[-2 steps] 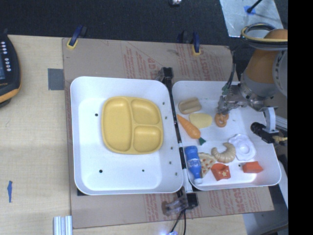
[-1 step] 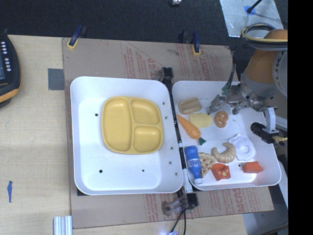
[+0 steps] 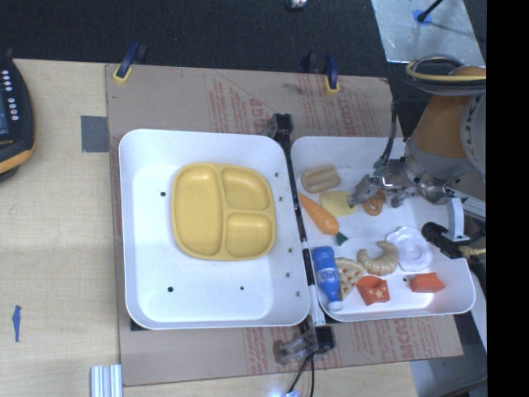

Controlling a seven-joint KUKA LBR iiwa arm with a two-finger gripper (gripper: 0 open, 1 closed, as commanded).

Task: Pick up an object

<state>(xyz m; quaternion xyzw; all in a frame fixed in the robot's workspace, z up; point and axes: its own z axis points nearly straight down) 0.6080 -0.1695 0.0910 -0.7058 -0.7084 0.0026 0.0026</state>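
The right bin (image 3: 463, 304) holds several toy foods. Among them are a tan bread roll (image 3: 321, 178), a yellow cheese wedge (image 3: 335, 203) and an orange carrot (image 3: 318, 213). Nearer the front lie a blue tube (image 3: 325, 273), a pizza slice (image 3: 351, 275), a curled croissant (image 3: 380, 257), a red piece (image 3: 372, 290), an orange-red piece (image 3: 426, 283) and a clear white cup (image 3: 409, 246). My gripper (image 3: 369, 193) is low over the bin's upper middle, just right of the cheese. A small brown ring-shaped item (image 3: 374, 206) lies right under its tip.
The left bin (image 3: 140, 246) holds a yellow divided plate (image 3: 223, 211). The arm's grey and orange body (image 3: 442, 131) covers the right bin's far right corner. A dark divider (image 3: 293, 197) runs between the bins. A black and orange controller (image 3: 12, 114) sits at the bench's left edge.
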